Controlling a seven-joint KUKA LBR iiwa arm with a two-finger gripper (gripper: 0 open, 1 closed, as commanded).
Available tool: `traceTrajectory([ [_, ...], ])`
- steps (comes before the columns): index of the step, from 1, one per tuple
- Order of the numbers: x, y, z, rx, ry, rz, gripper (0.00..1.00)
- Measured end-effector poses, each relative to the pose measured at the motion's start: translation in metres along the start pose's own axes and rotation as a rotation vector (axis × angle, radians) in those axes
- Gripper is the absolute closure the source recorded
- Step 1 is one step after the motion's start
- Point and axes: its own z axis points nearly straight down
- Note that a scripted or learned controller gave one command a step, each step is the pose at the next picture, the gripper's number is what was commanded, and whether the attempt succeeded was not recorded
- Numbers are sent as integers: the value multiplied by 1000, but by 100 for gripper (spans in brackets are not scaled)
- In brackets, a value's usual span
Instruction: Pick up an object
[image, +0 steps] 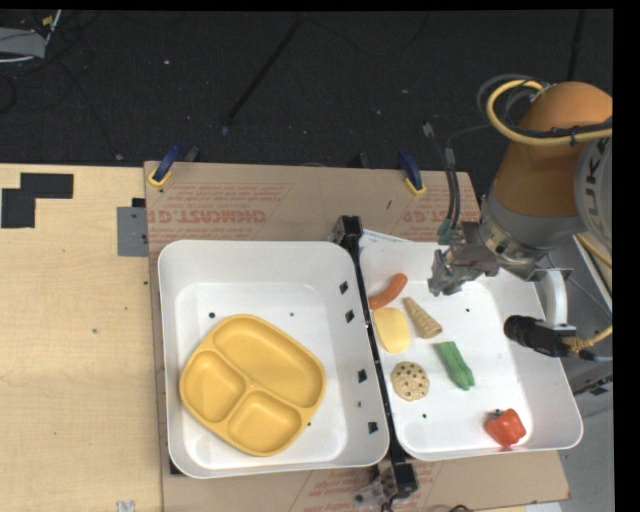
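The gripper (447, 277) is seen over the right bin (545, 400), near that bin's far edge, at the end of the grey arm (545, 180) with its orange band. From this slanted overhead view it cannot be told how the gripper is set; nothing is visibly held in it.

Right bin contents, all lying on the bin floor:
- An orange sausage-shaped piece (388, 290), tilted, near the far-left corner, close to the divider between the bins.
- A pale yellow block (392, 329), just below the sausage piece, beside the left wall.
- A tan cone (423, 318), just beside the yellow block on its right, its narrow tip pointing toward the far edge. It is the piece nearest the gripper, lying just below it.
- A round cookie with dark chips (409, 381), near the left wall, below the yellow block.
- A green pod-shaped piece (455, 364), toward the bin's middle, right of the cookie.
- A red pepper (506, 426), near the near-right corner, well apart from the others.

Left bin (180, 290): a yellow three-compartment plate (252, 383) is recorded lying toward the near-left part of the floor, turned at a slant.
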Motion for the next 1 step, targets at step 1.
traceTrajectory([
  [1,7,57,3,6,-1,4,100],
])
